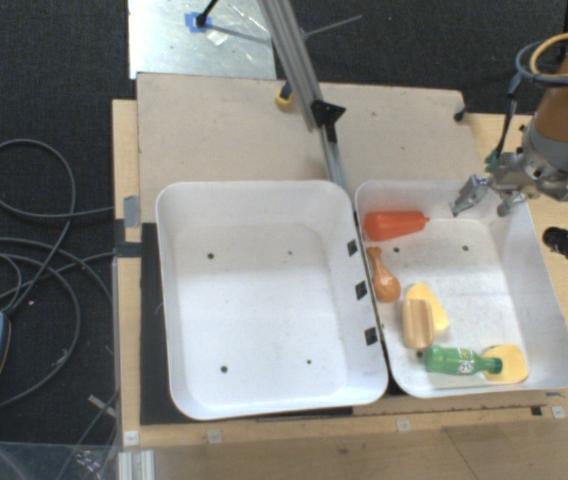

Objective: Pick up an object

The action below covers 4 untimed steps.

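The right bin (539, 268) holds several toys. An orange carrot-like piece (394, 224) lies at its far left corner. Below it lies a small brown spoon-shaped piece (382, 278), then a hot dog in a yellow bun (421, 318). A green bottle (459, 361) lies near the front wall, its cap end on a yellow piece (509, 363). My gripper (486, 198) hangs above the bin's far right rim, up and right of the carrot, with nothing between its fingers, which stand apart.
The left bin (254, 298) stands beside the right one, sharing a taped middle wall. A slanted metal pole (299, 63) crosses the bench's back. Cables and a pendant lie on the floor at left.
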Tool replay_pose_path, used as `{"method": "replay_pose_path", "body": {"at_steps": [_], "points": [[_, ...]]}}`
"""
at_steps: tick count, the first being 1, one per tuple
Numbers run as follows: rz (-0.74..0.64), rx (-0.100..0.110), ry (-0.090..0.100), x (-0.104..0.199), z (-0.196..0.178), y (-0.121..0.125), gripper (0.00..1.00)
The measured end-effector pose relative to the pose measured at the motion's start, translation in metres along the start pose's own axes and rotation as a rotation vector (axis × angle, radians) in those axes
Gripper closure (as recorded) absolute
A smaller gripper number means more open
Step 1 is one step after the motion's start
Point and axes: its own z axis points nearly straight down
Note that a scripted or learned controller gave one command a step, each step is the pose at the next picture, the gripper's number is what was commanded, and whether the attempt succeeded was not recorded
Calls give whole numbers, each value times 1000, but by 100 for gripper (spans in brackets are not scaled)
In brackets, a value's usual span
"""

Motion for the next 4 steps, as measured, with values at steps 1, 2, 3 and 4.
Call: {"method": "replay_pose_path", "body": {"at_steps": [1,2,3,4], "points": [[-2,-1,0,1,50,0,0],[-6,-8,-4,0,35,2,100],[-2,-12,-3,2,-31,8,100],[-2,-10,-2,0,-76,12,100]]}}
